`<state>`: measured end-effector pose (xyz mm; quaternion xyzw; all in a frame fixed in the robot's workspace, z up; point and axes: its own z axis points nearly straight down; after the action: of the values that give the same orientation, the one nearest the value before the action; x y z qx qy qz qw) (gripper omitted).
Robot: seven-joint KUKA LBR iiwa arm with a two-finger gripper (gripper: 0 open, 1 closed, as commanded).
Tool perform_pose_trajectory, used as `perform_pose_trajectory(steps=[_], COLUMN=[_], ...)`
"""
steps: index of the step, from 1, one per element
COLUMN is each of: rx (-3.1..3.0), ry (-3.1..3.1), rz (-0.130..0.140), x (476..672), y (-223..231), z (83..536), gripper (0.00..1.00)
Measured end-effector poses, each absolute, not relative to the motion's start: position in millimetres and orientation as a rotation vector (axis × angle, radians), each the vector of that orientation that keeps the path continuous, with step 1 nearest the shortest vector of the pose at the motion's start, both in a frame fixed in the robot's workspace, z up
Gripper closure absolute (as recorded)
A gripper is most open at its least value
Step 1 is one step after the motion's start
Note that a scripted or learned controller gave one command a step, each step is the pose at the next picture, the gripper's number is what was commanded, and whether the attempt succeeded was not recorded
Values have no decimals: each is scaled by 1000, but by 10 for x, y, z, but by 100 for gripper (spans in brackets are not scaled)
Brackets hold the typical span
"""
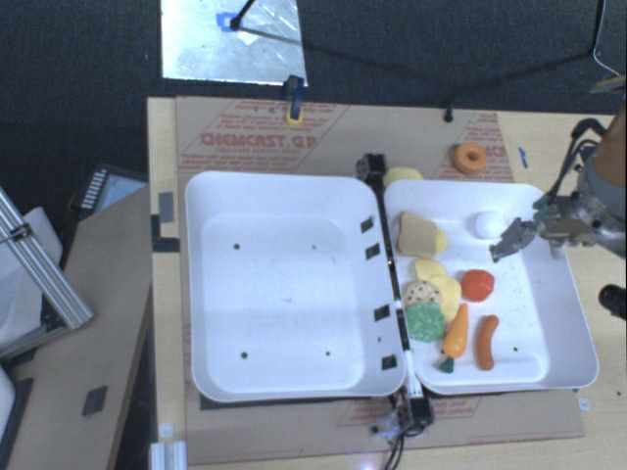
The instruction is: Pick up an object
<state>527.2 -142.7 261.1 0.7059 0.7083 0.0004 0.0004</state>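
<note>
— Nearest you, what lies at the low end of the right bin (578,360)?

— Your sausage (485,343), smooth and orange-red, long axis running up and down the bin. Just beside it on the left, a carrot (456,332) tilts with its green tip toward the bin's lower edge. Left of the carrot you have a knobbly green vegetable piece (425,321), touching a speckled cookie (419,293) above it.

— And further up that bin?

— A glossy red tomato (477,284) sits above the sausage. Left of it are rounded pale yellow pieces (438,280), then a tan wedge like bread (418,232). A white egg (487,224) rests near the bin's upper edge.

— Where is your gripper (510,240)?

— Just right of the egg, above the tomato, its dark metal fingers pointing left toward the egg. You cannot tell whether they are spread or closed; nothing shows between them.

— Outside the bin?

— A ringed orange doughnut (471,158) lies on the cardboard (255,135) beyond its upper edge.
</note>
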Motion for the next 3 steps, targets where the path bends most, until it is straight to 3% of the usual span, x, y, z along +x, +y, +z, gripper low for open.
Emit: perform_pose_trajectory(steps=[1, 2, 3], rx=[2225, 2217, 2215], ry=[2227, 2222, 2230], rz=[-6, 3, 1], x=[5157, 5185, 5378], y=[-1466, -1470, -1080], z=[1501, 1666, 1129], gripper=[0, 100, 100])
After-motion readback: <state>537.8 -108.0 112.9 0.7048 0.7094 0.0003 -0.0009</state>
